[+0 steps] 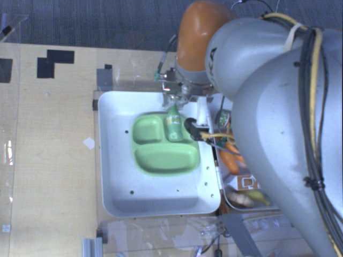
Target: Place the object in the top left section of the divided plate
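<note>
A green divided plate lies in the left white bin. It has two small sections at the top and one wide section below. My gripper hangs over the plate's top edge, shut on the neck of a pale green bottle. The bottle hangs upright over the ridge between the two top sections, just right of the top left section. I cannot tell whether its base touches the plate.
The arm covers most of the right bin, where an orange carrot, a small box and a banana show. The left bin's walls rise around the plate. Black marks lie on the bench at the far left.
</note>
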